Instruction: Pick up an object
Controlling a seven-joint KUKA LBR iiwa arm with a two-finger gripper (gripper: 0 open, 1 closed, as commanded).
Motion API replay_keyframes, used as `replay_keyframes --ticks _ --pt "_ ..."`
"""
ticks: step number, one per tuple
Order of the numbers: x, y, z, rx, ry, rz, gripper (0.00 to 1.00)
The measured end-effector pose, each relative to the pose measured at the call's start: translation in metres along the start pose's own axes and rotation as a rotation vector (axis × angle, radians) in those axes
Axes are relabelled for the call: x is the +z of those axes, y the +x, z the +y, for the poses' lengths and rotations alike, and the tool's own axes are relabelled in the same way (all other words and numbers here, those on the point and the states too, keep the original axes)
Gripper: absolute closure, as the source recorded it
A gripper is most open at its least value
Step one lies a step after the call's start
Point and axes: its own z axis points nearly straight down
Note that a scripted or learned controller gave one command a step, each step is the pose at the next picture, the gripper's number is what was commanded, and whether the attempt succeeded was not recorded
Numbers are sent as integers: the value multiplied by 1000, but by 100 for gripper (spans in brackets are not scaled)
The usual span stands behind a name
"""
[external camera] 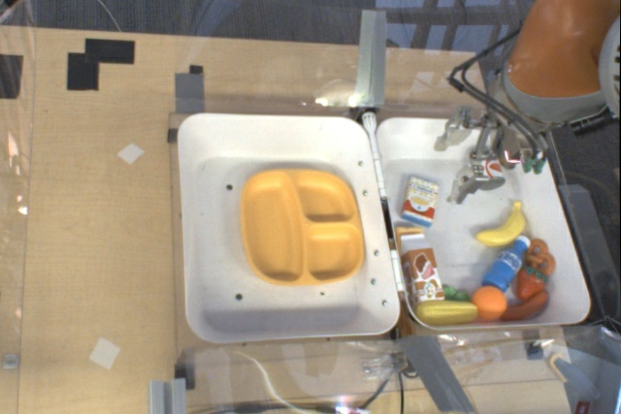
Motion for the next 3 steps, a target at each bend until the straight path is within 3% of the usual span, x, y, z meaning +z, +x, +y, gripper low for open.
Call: replay_keyframes --ticks 1,2,3 --pt "86 27 -45 432 1 4 0" --pt "110 -44 -35 737 -2 -8 0" --pt "91 -19 -119 743 4 -7 0"
